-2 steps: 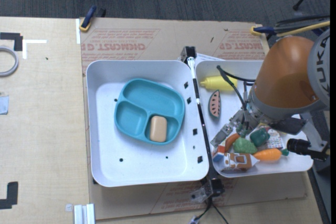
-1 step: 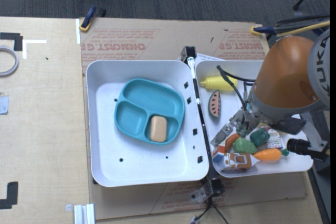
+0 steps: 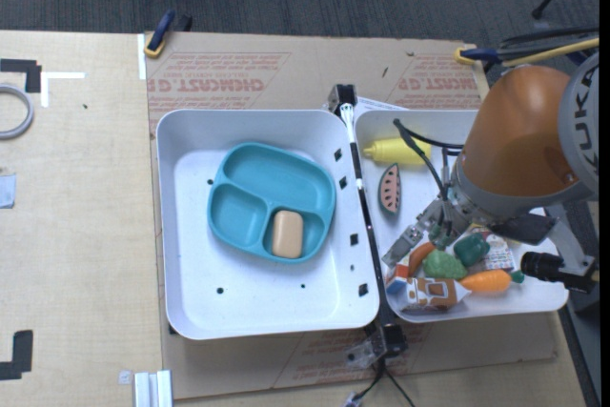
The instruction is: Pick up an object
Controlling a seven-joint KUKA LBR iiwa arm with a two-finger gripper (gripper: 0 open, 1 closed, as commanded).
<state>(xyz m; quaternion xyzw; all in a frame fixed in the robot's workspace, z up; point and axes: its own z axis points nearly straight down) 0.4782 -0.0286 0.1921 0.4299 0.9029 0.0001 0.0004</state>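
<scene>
So my claw (image 3: 426,234) is down in the right bin (image 3: 419,131), low over the pile of toy food, and honestly I can't tell if it's released or clenched, my own wrist bulk is in the way. Nothing is visibly gripped as far as I can see. Closest thing is the green toy vegetable (image 3: 442,263), sitting just below and a touch right of the claw tip, lumpy and bright green, wedged in among the clutter. Right beside it lies an orange carrot (image 3: 488,282) with its long axis running roughly left to right along the bin's near wall, and a darker green piece (image 3: 472,250) just above it. A printed little carton (image 3: 431,294) lies at the near corner. Further up the bin there's a watermelon slice (image 3: 389,189) and a yellow banana-ish thing (image 3: 399,151), both well apart from the claw. The left bin (image 3: 191,234) has a teal divided plate (image 3: 272,203) with a tan block (image 3: 287,234) in one compartment.
</scene>
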